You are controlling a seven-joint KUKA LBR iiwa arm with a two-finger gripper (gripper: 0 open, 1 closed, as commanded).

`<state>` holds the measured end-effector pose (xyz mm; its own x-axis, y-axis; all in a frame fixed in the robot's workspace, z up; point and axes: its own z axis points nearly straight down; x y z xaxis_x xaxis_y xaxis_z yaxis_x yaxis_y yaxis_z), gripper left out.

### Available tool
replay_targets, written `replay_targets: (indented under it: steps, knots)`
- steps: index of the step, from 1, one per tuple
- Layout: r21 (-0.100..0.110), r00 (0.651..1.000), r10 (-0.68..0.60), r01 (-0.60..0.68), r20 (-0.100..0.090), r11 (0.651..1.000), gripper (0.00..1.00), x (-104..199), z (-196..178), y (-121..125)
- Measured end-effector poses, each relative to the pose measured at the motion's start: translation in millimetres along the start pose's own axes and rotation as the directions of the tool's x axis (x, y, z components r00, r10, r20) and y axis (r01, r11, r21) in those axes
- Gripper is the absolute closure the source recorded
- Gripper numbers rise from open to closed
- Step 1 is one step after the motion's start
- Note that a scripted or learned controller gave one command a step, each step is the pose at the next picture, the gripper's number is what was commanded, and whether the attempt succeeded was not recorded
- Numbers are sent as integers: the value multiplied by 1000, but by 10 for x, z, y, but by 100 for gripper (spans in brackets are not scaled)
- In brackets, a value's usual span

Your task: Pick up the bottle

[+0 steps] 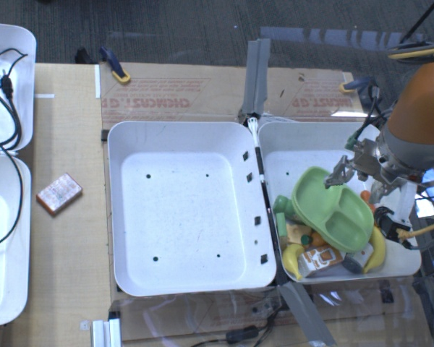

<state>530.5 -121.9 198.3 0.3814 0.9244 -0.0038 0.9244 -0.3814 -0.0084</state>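
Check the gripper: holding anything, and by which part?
Nothing is held. The gripper hangs over the right bin, just above the far rim of the green tray, with no object between the jaws.

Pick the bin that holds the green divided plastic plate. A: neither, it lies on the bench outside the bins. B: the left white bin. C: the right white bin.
C: the green divided plastic plate lies in the right white bin, on top of a yellow banana and other clutter, below the gripper.
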Motion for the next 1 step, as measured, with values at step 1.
replay_targets:
  steps: [1]
  knots:
    - [8,1000,0,0,4,1000,100,-10,-51,2]
